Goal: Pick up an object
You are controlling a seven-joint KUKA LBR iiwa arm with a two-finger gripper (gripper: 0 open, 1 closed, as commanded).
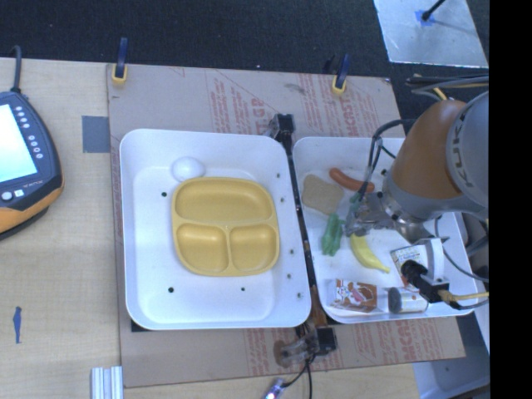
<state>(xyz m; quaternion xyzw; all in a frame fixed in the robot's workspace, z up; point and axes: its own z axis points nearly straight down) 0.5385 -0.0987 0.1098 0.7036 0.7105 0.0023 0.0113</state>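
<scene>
A wooden bench (pixel 58 289) carries a cardboard sheet (pixel 249 98) held by two clamps at its far edge; dark floor lies beyond. On the sheet sit two white bins side by side. The left bin (pixel 145 298) holds a yellow three-compartment tray (pixel 224 224) at its centre, with a white ball (pixel 188 169) touching the tray's far left corner; bare floor rings the tray on all sides. The arm (pixel 432 160) reaches in over the right bin (pixel 320 152), covering its right half. The gripper (pixel 362 217) hangs low near the bin's middle, between a green piece (pixel 332 234) and a banana (pixel 366 253); how far it is open cannot be told, and nothing is seen held. A tan slab (pixel 320 194) and a sausage (pixel 349 179) lie at the far side, a printed packet (pixel 356 296) along the near wall. A pendant (pixel 25 160) rests at the bench's left edge.
</scene>
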